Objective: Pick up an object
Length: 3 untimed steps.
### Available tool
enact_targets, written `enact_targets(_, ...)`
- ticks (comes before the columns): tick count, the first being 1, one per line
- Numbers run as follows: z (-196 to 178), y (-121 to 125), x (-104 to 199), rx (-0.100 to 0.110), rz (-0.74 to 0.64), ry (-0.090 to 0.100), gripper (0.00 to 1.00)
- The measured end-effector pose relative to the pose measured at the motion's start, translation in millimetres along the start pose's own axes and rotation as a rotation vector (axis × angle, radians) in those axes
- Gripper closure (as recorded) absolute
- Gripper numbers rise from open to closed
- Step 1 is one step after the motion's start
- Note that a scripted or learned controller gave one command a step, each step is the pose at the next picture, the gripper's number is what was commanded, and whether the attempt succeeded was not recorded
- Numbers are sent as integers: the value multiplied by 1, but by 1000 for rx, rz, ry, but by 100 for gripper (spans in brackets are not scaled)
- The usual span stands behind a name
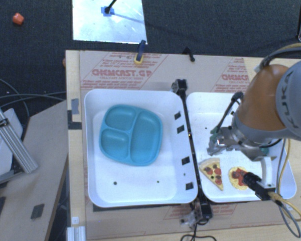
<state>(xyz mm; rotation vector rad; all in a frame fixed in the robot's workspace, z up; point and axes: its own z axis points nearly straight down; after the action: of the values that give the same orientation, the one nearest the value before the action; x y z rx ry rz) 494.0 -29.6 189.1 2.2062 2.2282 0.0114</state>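
Camera view: the gripper (216,143) hangs low in the right bin (205,109); whether it is open or closed cannot be told. A toy pizza slice (212,172) lies just nearer, its point aimed nearward and right.

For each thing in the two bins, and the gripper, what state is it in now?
Blue divided plate: flat, right side up, in the left bin, nothing on it.
Pizza slice: flat in the right bin, untouched.
Second pizza piece: flat, partly hidden by the arm.
Gripper: above the pizza slice, holding nothing.
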Motion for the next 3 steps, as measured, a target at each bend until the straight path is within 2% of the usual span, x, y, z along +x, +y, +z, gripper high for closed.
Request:
enact_targets(1, -32, -6, 104, 5, -6, 5, 100)
enact_targets(2, 21, -7, 144, 13, 2, 0, 100)
enact_targets(3, -119, 49, 225, -10, -3, 8, 100)
